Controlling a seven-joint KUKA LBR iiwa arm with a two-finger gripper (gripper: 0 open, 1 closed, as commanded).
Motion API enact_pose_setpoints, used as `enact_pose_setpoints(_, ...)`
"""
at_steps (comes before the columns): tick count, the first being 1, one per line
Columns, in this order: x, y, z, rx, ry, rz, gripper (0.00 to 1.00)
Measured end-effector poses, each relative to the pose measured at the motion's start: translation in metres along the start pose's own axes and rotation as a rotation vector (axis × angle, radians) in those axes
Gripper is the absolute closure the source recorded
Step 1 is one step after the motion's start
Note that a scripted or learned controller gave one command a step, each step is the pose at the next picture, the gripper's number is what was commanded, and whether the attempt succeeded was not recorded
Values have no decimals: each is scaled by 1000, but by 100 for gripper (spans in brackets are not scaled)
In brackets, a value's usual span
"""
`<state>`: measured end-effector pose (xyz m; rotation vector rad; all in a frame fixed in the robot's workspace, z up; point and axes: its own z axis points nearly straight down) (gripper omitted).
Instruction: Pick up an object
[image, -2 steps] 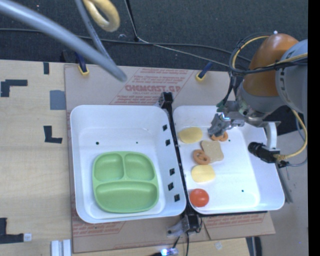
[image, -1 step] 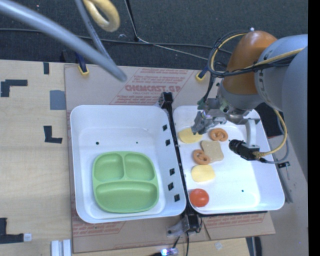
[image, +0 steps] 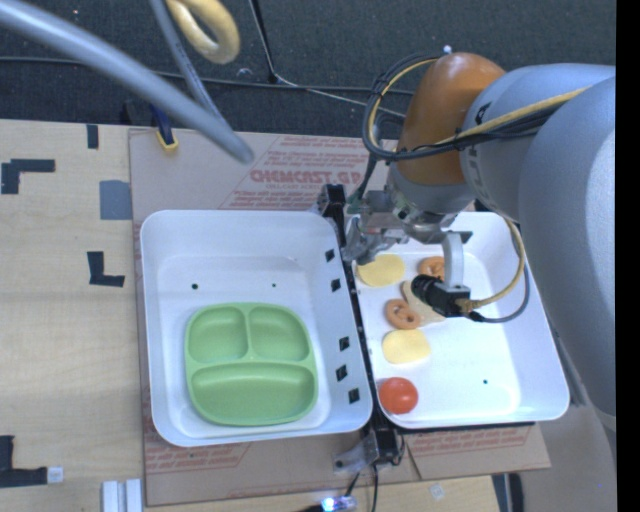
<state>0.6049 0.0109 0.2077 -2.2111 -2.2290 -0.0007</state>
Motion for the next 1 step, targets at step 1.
enact_pose_setpoints(1, 49, 3, -13, -1, 0, 1, 100)
